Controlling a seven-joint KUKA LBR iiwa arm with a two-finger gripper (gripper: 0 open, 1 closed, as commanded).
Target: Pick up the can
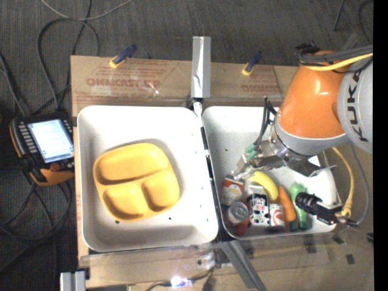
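Your gripper hangs over the middle of the right bin, just above the pile at its near end, and you cannot tell from this slant whether it is apart or together; nothing shows between its tips. The can lies below and a little left of it, near the bin's front wall, its grey round end turned up toward you. It is hemmed in, which I judge makes a clean grasp awkward: a small carton touches it behind, a banana lies just beside, and a printed box and a carrot crowd its right. The yellow tray sits well apart in the left bin.
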